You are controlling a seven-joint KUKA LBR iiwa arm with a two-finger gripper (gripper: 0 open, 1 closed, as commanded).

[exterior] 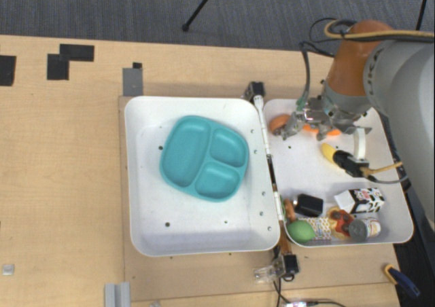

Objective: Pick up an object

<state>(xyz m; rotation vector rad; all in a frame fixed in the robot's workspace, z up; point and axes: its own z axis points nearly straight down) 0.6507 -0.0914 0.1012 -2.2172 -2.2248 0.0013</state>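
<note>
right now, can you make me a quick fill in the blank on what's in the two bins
1. The teal divided plate lies in the ____ bin as the camera sees it.
2. The green ball sits at the right bin's ____ edge.
3. The teal plate has ____ compartments.
4. The arm's band above the wrist is ____.

Missing words: left; near; three; orange

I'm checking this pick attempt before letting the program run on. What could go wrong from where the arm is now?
1. The gripper sits at the right bin's far rim, beside an orange object; coming down there, it might strike the bin wall or the divider instead of closing on the object.
2. The other items, such as the green ball and black block, are packed together at the near edge, so a grasp there might nudge neighbours or catch two at once.
</note>
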